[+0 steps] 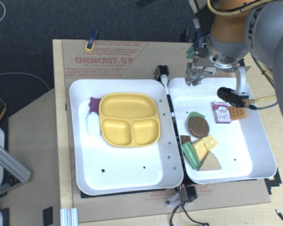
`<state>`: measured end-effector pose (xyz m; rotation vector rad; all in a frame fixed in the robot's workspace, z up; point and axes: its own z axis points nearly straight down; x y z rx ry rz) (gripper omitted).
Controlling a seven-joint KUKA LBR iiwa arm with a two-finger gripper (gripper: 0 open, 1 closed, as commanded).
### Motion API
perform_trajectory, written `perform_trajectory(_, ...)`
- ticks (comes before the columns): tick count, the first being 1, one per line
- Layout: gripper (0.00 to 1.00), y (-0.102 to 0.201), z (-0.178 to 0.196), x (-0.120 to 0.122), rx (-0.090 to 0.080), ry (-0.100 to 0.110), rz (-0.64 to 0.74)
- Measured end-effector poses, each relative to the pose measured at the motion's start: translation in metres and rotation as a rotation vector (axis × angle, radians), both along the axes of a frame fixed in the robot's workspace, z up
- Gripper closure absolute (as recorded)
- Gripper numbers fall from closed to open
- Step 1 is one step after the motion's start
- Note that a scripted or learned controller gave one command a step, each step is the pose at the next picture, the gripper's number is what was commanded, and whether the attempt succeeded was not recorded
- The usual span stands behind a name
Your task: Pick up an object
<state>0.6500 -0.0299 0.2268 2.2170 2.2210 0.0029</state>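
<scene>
Arm enters from the right; gripper (194, 79) sits over the back rim of the right bin (254, 166), near that bin's rear left corner. Finger spacing: cannot tell from this angle; nothing is visible between the fingers.

Right bin contents, all lying on the bin floor and apart from the gripper:
- brown round patty (198, 126), just left of centre, with a small green piece (196, 114) touching its upper edge
- yellow wedge (205, 146) below the patty, overlapping a tan triangular piece (210, 162)
- green stick (190, 155) along the left side, beside the yellow wedge
- maroon packet (221, 112) toward the back right, with an orange cracker-like square (237, 113) just beside it

Left bin (127, 180): yellow divided tray (129, 119) in the middle; white bottle (93, 124) and purple item (94, 104) at the tray's left edge.

Both bins rest on a cardboard sheet (108, 58) on the worktop.
</scene>
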Motion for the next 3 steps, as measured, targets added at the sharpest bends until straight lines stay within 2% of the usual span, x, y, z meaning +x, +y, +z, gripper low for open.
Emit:
perform_trajectory(2,1.0,-0.006,-0.01,0.001,0.0,0.004,-0.002)
perform_trajectory(3,1.0,-0.015,0.006,-0.008,0.001,0.002,-0.002)
